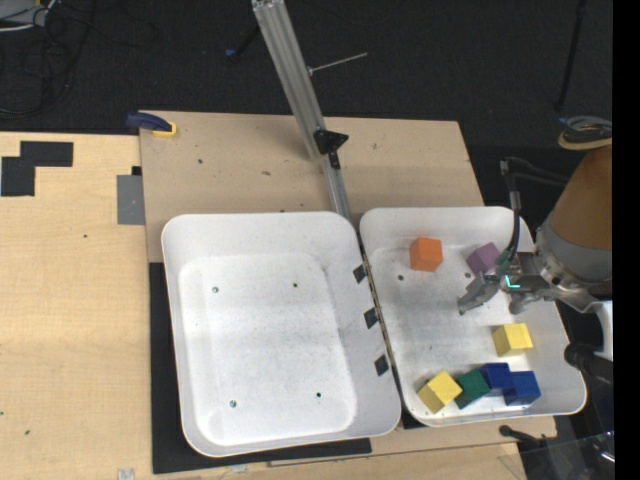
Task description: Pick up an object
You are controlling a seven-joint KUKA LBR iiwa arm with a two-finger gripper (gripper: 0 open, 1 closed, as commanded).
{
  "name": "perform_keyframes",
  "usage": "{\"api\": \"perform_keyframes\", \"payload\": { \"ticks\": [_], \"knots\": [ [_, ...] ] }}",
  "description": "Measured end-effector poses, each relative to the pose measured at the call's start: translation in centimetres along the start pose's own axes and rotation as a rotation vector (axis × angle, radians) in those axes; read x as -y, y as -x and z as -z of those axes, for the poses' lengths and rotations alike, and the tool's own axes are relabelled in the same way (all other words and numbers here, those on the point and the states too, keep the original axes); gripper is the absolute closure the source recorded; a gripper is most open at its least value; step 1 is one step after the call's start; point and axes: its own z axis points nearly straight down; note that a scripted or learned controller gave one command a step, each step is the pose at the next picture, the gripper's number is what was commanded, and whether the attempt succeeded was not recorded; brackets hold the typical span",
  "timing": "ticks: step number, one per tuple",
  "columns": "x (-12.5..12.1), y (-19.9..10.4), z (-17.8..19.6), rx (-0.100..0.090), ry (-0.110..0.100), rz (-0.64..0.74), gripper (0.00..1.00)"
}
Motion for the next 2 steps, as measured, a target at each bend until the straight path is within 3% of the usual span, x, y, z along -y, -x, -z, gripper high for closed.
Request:
{"api": "perform_keyframes", "payload": {
  "ticks": [1, 2],
  "knots": [
    [-0.1, 0.1, 0.2, 0.001, 0.005, -0.003, 0.0],
    [-0.9, -0.4, -4.8, 0.0, 0.0, -0.004, 0.0]
  ]
}}
